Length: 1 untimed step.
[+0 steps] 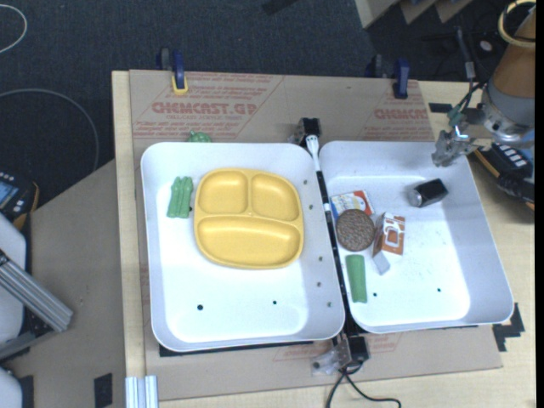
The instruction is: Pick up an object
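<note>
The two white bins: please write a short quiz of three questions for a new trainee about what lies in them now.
1. True or false: the yellow divided plate lies in the right bin.
2. Which thing lies nearest the gripper? A) dark block B) brown round disc C) green bar
3. Fill in: the green bundle lies to the plate's ____ in the view.

Key: 1 false; 2 A; 3 left.

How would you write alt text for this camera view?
A grey robot arm's hand hangs over the far right corner of the right white bin, which holds a dark block, a brown disc, packets and a green stick. The left bin holds a yellow divided plate and green beans.
</note>
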### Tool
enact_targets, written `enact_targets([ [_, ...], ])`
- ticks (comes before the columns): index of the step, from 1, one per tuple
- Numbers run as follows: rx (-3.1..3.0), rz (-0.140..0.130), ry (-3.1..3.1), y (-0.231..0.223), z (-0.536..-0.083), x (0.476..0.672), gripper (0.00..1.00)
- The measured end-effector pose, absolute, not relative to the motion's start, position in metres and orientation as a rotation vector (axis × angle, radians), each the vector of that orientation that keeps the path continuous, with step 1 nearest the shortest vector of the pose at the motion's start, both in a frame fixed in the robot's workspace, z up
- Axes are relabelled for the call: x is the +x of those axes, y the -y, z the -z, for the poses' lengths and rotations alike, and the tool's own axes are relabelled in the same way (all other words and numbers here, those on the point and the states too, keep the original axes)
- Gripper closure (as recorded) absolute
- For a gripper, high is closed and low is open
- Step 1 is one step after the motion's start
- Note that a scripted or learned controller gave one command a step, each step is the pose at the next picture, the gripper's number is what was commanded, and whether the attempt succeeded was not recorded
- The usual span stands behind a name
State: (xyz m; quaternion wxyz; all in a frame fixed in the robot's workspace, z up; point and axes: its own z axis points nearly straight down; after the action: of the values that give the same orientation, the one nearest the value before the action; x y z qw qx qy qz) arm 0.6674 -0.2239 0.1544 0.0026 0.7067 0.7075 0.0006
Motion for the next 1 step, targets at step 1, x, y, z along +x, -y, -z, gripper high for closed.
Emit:
enact_targets([
  [1,2.219,0.000,-2.222,0.2233,-0.1516,0.6668,1.00],
])
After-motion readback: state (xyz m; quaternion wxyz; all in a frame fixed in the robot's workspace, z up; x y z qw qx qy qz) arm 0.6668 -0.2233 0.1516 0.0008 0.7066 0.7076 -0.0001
